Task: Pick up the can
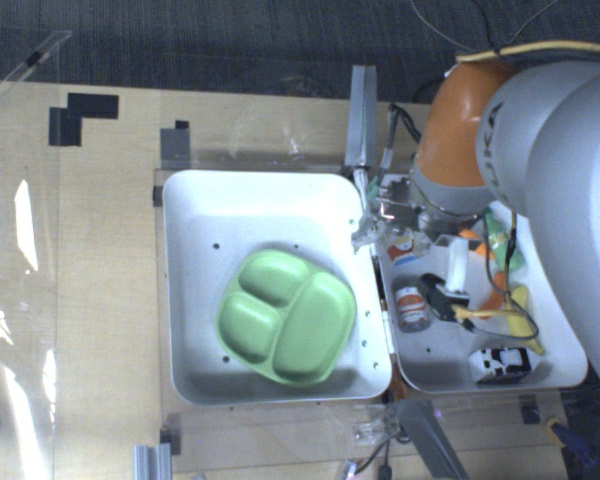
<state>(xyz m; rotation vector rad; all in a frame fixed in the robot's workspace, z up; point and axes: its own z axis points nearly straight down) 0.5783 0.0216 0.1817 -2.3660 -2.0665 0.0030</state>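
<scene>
Now your hand (395, 218), grip unreadable from above, hangs just beyond the can (412, 306), which lies nearer you.

Left bin (180, 268): green divided tray (288, 315) fills centre, bare floor along upper and left walls | Right bin (430, 368): arm (520, 138) overhangs upper half; can (412, 308) hemmed by divider wall and adjacent dark clutter (442, 298) | free floor below can
</scene>
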